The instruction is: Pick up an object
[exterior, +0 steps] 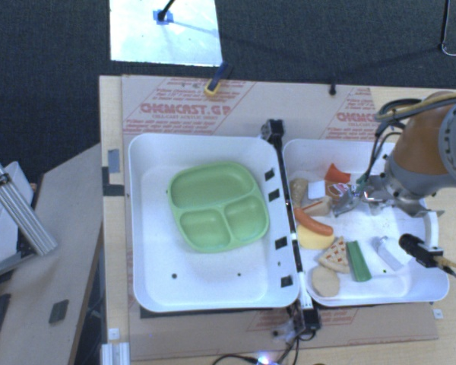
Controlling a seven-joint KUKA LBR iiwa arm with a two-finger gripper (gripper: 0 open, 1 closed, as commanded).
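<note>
Reaching in from 3 o'clock, the grey arm (433, 147) with its orange band, bent low over the right bin (410, 284); at its tip the gripper (348, 201), pointed toward 9 o'clock and set among the toy food near that bin's middle; too small and blurred to tell how wide the fingers stand, or whether anything sits between them (nothing seen lifted clear of the bin floor).

Just at 12 o'clock of the gripper tip, a red-orange piece (336, 175); just at 9 o'clock, a small white block (315, 189), with a pale tan piece (299, 189) beyond it against the bin's inner wall; touching or merely close to the gripper, cannot tell.

At 7 o'clock of the gripper, a toy hot dog (313, 223), long axis running from 10 o'clock to 4 o'clock; under it a yellow wedge (315, 239); lower, a pizza slice (335, 255), tip toward 1 o'clock; just beside it a green stick (358, 261), long axis close to 12–6 o'clock, tilted slightly toward 11; at the bin's 7 o'clock corner a round tan cookie (324, 281); toward 4 o'clock a small white-grey piece (388, 254), lying slantwise.

In the left bin (156, 280), a green divided plate (217, 206), flat, near the middle, one large compartment toward 12 o'clock, two small ones toward 6.
</note>
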